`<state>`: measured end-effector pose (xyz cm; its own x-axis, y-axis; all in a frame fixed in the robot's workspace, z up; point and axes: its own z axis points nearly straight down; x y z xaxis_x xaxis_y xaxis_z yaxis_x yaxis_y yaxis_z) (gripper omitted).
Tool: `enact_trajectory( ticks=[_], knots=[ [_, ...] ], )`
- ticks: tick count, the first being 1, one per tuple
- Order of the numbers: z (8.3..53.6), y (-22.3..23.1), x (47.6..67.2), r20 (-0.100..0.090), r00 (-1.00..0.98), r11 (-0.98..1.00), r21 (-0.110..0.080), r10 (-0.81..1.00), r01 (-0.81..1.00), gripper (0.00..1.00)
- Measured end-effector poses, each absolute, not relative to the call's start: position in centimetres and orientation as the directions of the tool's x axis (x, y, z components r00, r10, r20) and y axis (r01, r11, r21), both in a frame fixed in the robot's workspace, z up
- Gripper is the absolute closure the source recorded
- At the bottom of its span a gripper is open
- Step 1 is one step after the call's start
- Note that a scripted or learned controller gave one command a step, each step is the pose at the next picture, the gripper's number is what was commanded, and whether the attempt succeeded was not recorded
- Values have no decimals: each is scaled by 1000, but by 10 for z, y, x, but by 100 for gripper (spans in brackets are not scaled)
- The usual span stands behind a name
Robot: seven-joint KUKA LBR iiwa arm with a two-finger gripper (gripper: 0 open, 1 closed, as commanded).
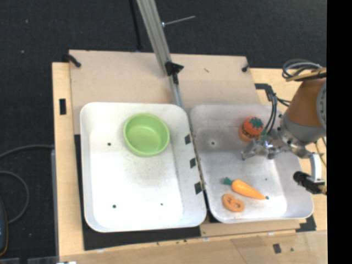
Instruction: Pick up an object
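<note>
The right bin (220, 120) holds three toys. A round orange toy with a green top (251, 128) lies near its far right side. An orange carrot (246, 189) with a green tip lies toward the front, and a small orange slice (233, 203) rests just in front of it. My gripper (259, 152) hangs low over the right bin, right in front of the round orange toy and beyond the carrot. Its fingers are spread, with bare bin floor between them.
A green bowl (146, 135) sits in the far half of the left bin (99, 202). A slanted metal rail (159, 43) rises from behind the divide between the bins. The arm's orange band (305, 106) and cables stand over the right bin's right rim.
</note>
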<state>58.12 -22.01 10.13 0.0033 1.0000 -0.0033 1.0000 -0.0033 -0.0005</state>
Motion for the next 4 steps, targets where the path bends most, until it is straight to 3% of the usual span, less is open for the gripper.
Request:
enact_trajectory(
  ticks=[1,4],
  knots=[
    [113,-221,582,-4,5,-5,3,1000,1000,100],
    [252,-218,583,-2,-4,4,2,1000,1000,100]
  ],
)
